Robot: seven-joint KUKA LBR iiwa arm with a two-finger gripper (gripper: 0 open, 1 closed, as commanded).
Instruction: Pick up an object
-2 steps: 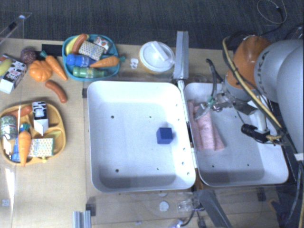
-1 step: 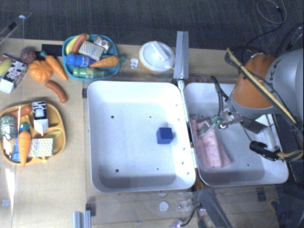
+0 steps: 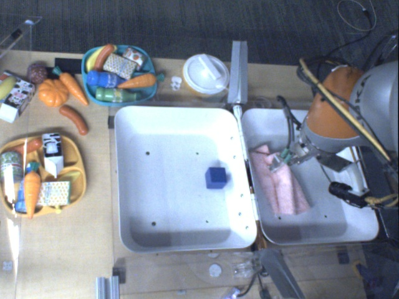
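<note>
A small blue cube lies on the floor of the left bin, right of its middle. In the right bin a pink cloth lies bunched lengthwise along the left side. My gripper is low over the upper part of this cloth, at or very near its surface. The grey arm with its orange band comes in from the right above that bin. The wrist hides the gripper's tip.
A metal divider stands at the back between the bins. Left of the bins are a blue bowl of toy food, a yellow tray of toy food, loose toy vegetables and a white lidded container. Cables trail at the right.
</note>
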